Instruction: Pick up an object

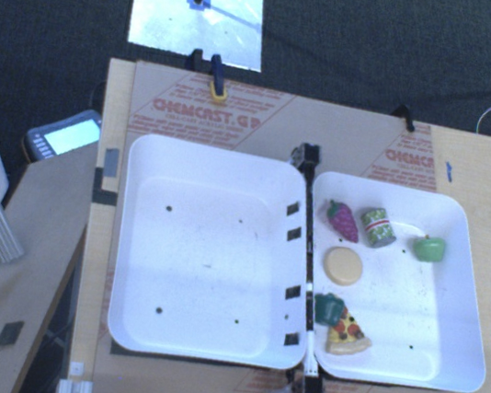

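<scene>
The right bin (461, 302) holds several toy foods. A purple bunch of grapes (344, 221) lies near its back left, with a small green and red can (376, 227) beside it. At the back right sits a green pepper (430, 248). A round tan cookie (343, 265) rests in the left middle. By the front left wall lie a dark green piece (329, 307) and a pizza slice (347, 335), touching each other.
The left bin (128, 311) sits against the right one, joined by black clips (296, 234) along the shared wall. A clamp (218, 79) stands at the bench's back edge. A grey device (64, 136) lies on the side table at the left.
</scene>
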### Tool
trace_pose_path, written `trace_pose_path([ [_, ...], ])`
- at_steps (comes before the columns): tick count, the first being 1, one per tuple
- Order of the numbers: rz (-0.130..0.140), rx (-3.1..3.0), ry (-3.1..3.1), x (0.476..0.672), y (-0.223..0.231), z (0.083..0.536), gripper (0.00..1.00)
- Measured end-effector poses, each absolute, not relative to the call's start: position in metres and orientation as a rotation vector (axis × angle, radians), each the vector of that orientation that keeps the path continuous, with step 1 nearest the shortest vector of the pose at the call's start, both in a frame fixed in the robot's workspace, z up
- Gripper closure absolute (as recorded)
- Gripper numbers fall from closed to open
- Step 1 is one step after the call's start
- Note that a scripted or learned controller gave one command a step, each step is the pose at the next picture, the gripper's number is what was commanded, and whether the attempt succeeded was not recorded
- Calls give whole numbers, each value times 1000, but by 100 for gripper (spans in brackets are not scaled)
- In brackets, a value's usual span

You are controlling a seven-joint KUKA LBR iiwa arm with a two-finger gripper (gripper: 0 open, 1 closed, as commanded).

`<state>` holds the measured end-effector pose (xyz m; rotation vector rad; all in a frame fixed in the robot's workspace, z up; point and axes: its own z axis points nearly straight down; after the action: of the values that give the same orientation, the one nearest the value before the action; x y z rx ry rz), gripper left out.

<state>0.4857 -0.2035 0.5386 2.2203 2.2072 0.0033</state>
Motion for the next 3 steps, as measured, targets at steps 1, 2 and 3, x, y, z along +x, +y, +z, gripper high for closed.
trace_pose_path([
  [1, -1, 2213, 2236, 487, -134, 458, 100],
  [2, 6, 2216, 2212, 486, -180, 529, 100],
  [3, -4, 2215, 2238, 487, -111, 423, 100],
])
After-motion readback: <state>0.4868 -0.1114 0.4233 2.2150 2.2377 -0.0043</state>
